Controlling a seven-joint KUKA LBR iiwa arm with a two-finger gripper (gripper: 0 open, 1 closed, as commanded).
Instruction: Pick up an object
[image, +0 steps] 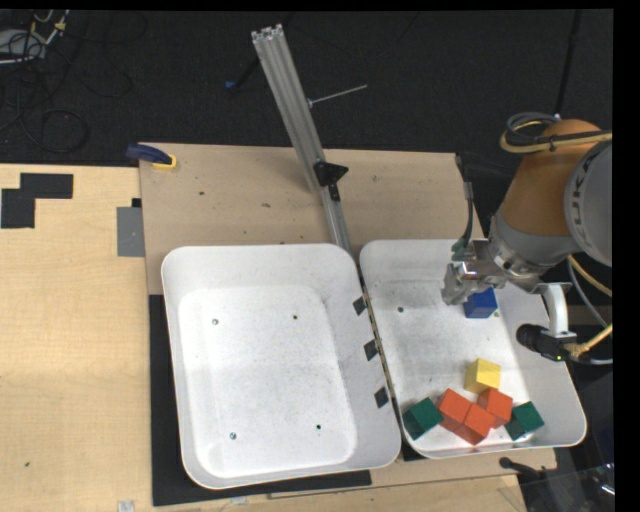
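I'm scanning for any brand, label or writing and I'm not finding a single readable mark on the arm, the bins or the blocks. I'm looking down at the claw (468, 285), which is hanging over the upper part of the right bin (420, 270), reaching in from the right. A blue block (481, 303) is sitting just beside the claw, touching or nearly touching its lower right side; I can't tell whether it's between the fingers, and I can't tell whether the claw is spread or pressed together, since the grey wrist is covering that spot.

Below the claw, well apart from it, the rest of the blocks are clustering in the near corner of the same bin: a yellow block (486, 374) closest to the claw, then two orange blocks (463, 413) touching each other, with a green block (422, 416) to their left and another green block (524, 419) to their right.

To the claw's left, the left bin (262, 360) is sitting side by side with the right one on the desk (250, 195).
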